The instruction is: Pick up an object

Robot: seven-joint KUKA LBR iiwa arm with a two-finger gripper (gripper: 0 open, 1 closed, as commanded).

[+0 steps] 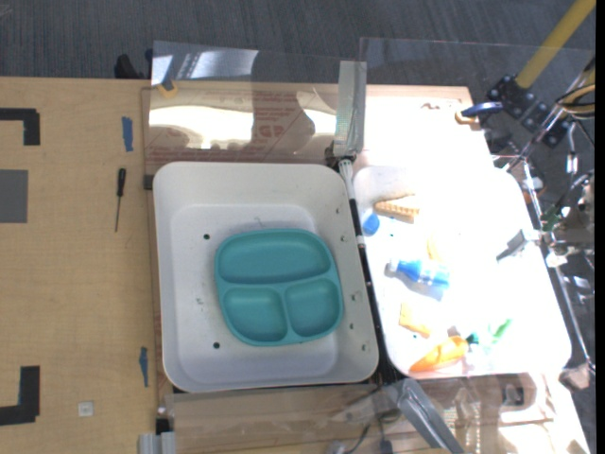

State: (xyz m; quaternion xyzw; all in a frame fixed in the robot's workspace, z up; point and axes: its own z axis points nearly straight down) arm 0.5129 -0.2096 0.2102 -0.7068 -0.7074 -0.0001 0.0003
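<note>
The right white bin (529, 348) is brightly lit and holds several small things. A blue bottle (421, 274) lies on its side near the middle. A tan waffle-like piece (397, 208) lies further back, with a small blue cap (370, 224) beside it near the bin's left wall. An orange carrot-shaped toy (440, 355) rests at the front edge, next to a green piece (498, 329). Small yellow bits (413, 321) lie between the bottle and the carrot. A small grey piece (511, 245) sits toward the right side.
The left white bin (180, 206) holds a teal divided plate (278, 285). A clear upright panel (350, 112) stands behind the divider between the bins. Black fixtures, cables and a yellow rod (558, 36) crowd the right rim. A screwdriver (119, 197) lies on the bench at left.
</note>
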